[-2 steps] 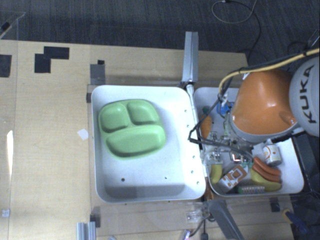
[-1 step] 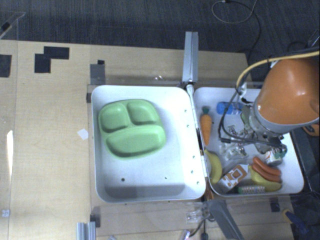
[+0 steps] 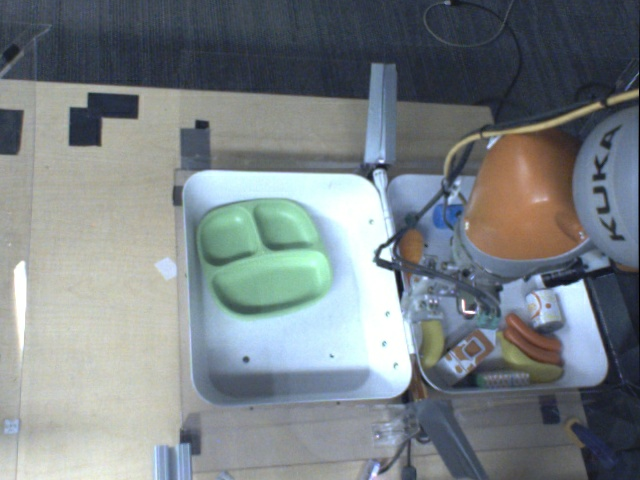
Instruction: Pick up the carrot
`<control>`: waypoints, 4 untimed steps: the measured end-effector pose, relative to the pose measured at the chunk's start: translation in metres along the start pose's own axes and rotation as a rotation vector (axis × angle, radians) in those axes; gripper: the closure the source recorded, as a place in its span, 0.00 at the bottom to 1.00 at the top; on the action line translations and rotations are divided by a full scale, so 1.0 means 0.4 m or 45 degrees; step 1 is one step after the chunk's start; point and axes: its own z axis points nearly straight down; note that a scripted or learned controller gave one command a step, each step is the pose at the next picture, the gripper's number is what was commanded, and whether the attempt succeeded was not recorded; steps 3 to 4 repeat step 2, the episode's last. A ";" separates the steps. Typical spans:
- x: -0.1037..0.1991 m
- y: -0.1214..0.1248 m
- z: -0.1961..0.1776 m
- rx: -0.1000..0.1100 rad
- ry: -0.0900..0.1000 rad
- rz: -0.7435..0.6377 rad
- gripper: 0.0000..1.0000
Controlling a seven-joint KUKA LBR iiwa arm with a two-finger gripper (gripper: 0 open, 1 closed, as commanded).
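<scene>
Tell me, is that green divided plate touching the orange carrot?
Apart. The camera view shows the green plate alone in the left bin, with the carrot across the rims in the right bin.

A bulky arm (image 3: 560, 203) is seen at the right of the frame. Its broad rounded band (image 3: 520, 193) is orange and glossy, with a pale grey ring beneath it. To the right, a light grey shell is marked "KUKA" in dark letters, read sideways. A yellow cable (image 3: 545, 121) is run across the top of the orange band, and thin black cables (image 3: 425, 213) are looped from its left side. Below the grey ring, metal parts and small wires are clustered.
</scene>
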 end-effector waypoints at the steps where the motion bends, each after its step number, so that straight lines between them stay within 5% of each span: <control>1: 0.020 -0.044 -0.003 0.001 -0.004 -0.403 1.00; 2: -0.019 -0.196 -0.004 0.002 -0.008 -0.298 1.00; 4: -0.019 -0.196 -0.004 0.002 -0.008 -0.298 1.00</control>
